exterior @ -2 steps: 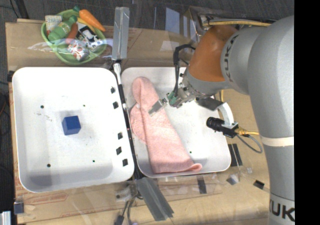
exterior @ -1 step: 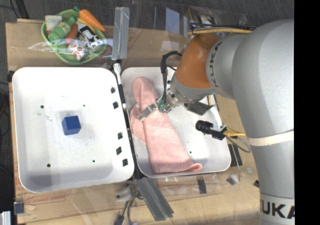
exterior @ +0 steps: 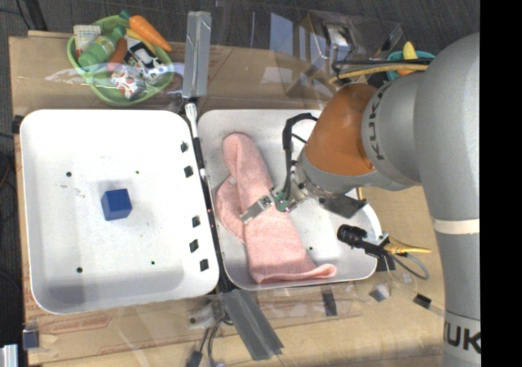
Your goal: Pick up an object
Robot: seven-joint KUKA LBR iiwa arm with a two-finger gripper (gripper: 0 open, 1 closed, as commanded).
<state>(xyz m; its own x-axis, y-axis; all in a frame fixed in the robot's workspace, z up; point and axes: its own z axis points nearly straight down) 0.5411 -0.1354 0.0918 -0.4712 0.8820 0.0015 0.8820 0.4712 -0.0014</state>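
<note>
So my claw [exterior: 263,207] is down in the right bin [exterior: 351,271], sitting right on top of the pink cloth [exterior: 261,227], roughly at the cloth's middle and a bit toward its right edge. Can I tell if it's clenched or released? Honestly no, I cannot tell from up here (my wrist and that orange band [exterior: 342,141] cover most of the view, and the metal tip just blends into the fabric). The cloth itself lies stretched out along the left side of the right bin, narrow end pointing toward the far wall, wider end spread out near the front wall with one corner flopped to the right. It looks flat on the bin floor, not lifted. Left of the cloth, past the divider where the two bins meet, the left bin [exterior: 49,276] has a small blue cube [exterior: 117,204] sitting alone near its middle, well apart from the cloth. Behind that bin, up and left of the cloth, there's a green bowl [exterior: 110,95] stuffed with toy bits, including an orange carrot [exterior: 148,31].
</note>
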